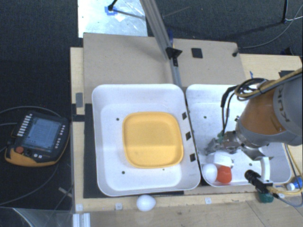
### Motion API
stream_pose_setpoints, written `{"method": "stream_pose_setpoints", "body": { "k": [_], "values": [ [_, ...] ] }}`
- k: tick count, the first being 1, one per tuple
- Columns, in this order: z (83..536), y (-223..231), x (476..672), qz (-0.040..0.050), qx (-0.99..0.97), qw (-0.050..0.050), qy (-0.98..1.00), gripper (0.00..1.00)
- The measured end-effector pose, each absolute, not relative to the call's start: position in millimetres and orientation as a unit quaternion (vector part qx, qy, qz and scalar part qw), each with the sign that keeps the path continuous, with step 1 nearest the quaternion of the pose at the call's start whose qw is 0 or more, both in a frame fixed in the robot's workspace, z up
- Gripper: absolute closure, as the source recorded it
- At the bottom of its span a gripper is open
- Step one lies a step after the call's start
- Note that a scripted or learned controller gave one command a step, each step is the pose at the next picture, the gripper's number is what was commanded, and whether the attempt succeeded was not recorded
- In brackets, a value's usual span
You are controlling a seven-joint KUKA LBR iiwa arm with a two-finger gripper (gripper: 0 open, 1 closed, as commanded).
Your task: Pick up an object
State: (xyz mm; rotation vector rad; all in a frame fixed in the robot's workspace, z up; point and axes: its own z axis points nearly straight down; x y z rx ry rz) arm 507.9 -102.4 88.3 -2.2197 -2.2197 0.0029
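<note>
1. One yellow plate (pixel 153 139) is lying in the left bin (pixel 106 103).
2. One white egg (pixel 146 203) is sitting at the desk's (pixel 208 74) front edge.
3. One white ball (pixel 209 172) and one orange object (pixel 224 174) are occupying the right bin's (pixel 203 103) front-left corner.
4. The claw (pixel 222 150) is hovering just above them, partly hiding them; its state cannot be made out.

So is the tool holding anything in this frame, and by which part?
Cannot be told: the tool sits low over a white round object and an orange-red one, its grip hidden.
</note>
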Motion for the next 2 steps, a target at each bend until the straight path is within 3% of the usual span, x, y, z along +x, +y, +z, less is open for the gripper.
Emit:
{"method": "stream_pose_setpoints", "body": {
  "k": [1,2],
  "values": [
    [101,-103,509.0,-0.0003,-0.707,0.0,-0.707,1.0],
    [144,-107,505.5,-0.001,-0.707,-0.001,-0.707,1.0]
  ]
}}
